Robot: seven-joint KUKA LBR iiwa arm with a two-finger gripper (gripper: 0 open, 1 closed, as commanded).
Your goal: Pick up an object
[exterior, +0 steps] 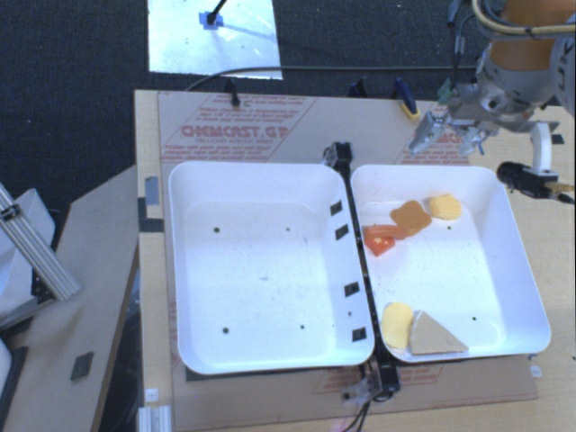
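Camera view: the claw (443, 130) hangs over the desk past the right bin's (531, 277) 12 o'clock rim; can't tell its state. The orange piece (411, 217), at the bin's 11 o'clock, looks light and flat, so I'd pinch across its edges.

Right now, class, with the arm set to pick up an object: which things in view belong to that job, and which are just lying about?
Belonging to the job:
two-finger gripper
right white bin
brown flat piece
small round yellow piece
red piece
oval yellow piece
tan triangular wedge

Just lying about:
left white bin
shiny metal sheet
blue clamps
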